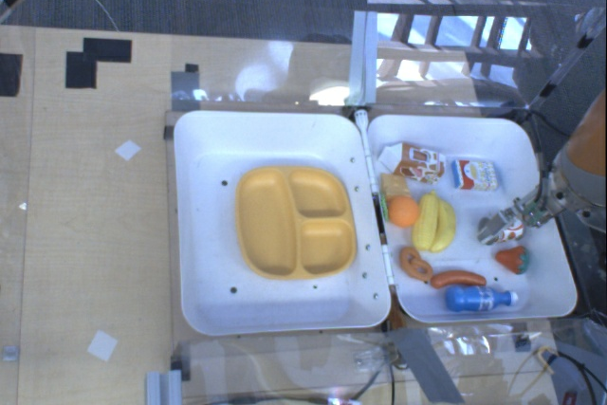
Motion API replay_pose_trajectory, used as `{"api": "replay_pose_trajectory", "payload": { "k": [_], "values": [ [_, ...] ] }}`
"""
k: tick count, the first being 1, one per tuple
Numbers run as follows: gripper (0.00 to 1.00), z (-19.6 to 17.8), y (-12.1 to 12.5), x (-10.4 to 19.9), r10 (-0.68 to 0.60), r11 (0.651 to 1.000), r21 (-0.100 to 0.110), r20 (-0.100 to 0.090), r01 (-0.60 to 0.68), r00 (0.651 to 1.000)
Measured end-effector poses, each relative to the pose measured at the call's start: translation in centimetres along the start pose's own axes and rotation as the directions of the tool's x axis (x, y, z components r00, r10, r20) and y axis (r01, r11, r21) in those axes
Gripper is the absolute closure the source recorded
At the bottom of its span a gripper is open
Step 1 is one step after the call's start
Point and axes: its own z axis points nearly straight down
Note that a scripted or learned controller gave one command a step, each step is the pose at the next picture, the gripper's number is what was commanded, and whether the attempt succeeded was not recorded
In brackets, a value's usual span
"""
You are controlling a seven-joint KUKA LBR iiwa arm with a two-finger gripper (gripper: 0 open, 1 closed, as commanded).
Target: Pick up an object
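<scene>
**Gripper low over a small packet at the right bin's right edge**

The likeliest target is a small red-and-white packet point(513, 230) lying just inside the right edge of the right bin point(545, 294). The gripper point(500, 226) sits right on it, its metal fingers over the packet's left end. Whether they are spread, closed or clamped on the packet I cannot tell; the metal and the wrapper blur together there. So I would not call it a hold.

Just below the packet lies a red strawberry point(511, 259), close enough that a sloppy close could catch it too. Left of the gripper are the bananas point(435, 222), with an orange point(404, 211) touching them at the bin's left side. Near the front edge lie a sausage point(457, 279), a brown pretzel point(413, 262) and a blue bottle point(479, 300) on its side. Toward the back edge are a carton point(472, 174) and a brown-and-white pack point(417, 163).

The toys are bunched in one bin, presumably so the arm point(583, 166), coming in over the right edge, can reach any of them. The packet, nearest that edge, suits a short reach.

The left bin point(204, 204) carries a yellow divided tray point(295, 221) at its middle, apparently the place for what gets picked.
</scene>
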Motion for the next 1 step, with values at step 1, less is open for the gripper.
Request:
{"api": "replay_pose_trajectory", "payload": {
  "k": [1],
  "values": [
    [0.00, 6.57, 6.70, -4.54, 0.214, 0.977, -0.005, 0.003, -0.214, 0.977]
  ]
}}
